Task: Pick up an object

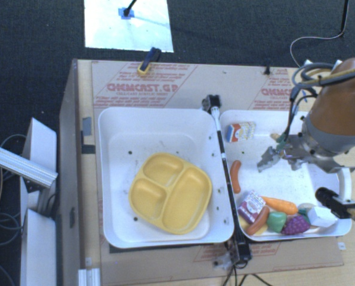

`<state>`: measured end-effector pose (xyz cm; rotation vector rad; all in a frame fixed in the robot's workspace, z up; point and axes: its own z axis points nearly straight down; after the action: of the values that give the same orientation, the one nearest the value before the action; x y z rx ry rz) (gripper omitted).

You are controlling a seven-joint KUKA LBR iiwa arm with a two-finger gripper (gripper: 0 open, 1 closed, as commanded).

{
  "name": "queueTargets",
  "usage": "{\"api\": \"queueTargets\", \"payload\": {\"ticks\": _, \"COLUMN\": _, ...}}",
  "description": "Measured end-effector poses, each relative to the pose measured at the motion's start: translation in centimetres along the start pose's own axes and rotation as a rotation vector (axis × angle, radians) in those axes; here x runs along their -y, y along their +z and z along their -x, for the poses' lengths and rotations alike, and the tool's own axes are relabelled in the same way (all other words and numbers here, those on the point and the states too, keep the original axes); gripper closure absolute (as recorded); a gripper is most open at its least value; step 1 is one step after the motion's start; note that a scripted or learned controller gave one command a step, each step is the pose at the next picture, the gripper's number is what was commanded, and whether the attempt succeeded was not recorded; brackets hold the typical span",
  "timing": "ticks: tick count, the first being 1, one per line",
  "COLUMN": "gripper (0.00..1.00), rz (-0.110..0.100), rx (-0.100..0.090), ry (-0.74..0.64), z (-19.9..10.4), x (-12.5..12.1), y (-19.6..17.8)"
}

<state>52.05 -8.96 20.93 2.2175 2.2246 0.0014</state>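
Right now my end effector (271,158) hangs over the right bin (258,119), about midway along its length and toward the far-right side of it; whether it is released or clenched I cannot tell from this slant, and I see nothing lodged in it. My arm (338,109) comes in from the desk's right edge, grey with the orange band above the wrist.

The things I could pick lie in that right bin; a small red-and-white carton (240,131) sits near the bin's far left corner, well apart from the rest; a reddish sausage (235,176) lies along the bin's left wall, roughly mid-length. The others crowd the near edge — a purple-and-white packet (251,207) beside the left wall, a second sausage (259,221) just in front of it, an orange carrot (279,205) lying crosswise, a green block (277,221) touching a bunch of purple grapes (295,224), and a white piece (320,217) toward the near right corner.

The left bin (114,159) holds a yellow divided plate (171,192), three compartments, turned at an angle and resting toward the bin's near right corner; both bins sit side by side on the desk (165,85), whose brown surface carries red lettering along the far edge — a yellow-and-blue clamp (148,61) sits at that edge.
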Motion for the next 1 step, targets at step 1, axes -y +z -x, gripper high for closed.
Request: {"api": "queueTargets", "payload": {"ticks": 1, "gripper": 0.0, "rz": -0.001, "rx": 0.001, "ry": 0.002, "z": 7.68, "x": -8.88, "y": 11.16}}
